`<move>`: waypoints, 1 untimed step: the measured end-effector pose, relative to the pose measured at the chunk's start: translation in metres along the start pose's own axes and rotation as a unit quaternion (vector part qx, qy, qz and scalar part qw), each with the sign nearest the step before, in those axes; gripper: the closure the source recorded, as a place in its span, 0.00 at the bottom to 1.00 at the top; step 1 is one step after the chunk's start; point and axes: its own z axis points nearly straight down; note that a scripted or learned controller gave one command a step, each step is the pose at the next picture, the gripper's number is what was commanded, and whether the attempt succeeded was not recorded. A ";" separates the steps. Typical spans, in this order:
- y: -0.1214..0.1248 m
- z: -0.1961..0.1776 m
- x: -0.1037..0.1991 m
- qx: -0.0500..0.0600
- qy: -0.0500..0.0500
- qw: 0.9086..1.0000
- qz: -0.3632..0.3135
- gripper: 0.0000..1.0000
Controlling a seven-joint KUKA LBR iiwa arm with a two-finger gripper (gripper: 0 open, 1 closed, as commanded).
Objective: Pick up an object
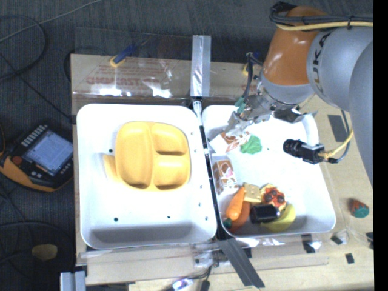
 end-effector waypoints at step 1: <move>-0.071 -0.021 0.032 0.000 0.001 1.000 -0.023 1.00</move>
